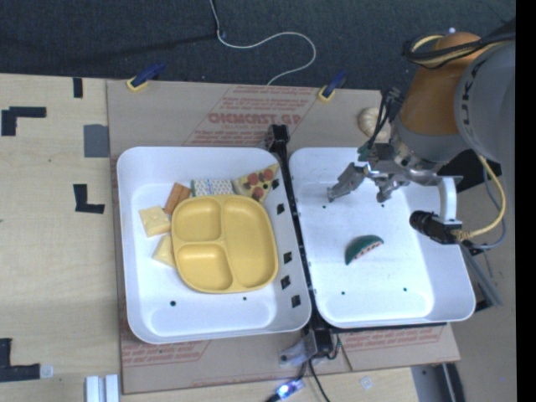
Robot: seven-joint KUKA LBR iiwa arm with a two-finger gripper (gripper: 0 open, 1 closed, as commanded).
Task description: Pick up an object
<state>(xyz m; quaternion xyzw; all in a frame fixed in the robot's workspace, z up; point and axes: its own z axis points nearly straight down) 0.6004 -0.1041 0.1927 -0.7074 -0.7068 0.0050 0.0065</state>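
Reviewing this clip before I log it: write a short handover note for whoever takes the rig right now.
Gripper: open, holding nothing, poised above the upper part of the right bin.
Things: a watermelon slice toy lies alone near the middle of the right bin, apart from the gripper. The left bin holds a yellow divided plate with small food toys along its upper and left edges.
Done: nothing picked up yet.
Left: descend on an object, probably the watermelon slice toy, close and lift.
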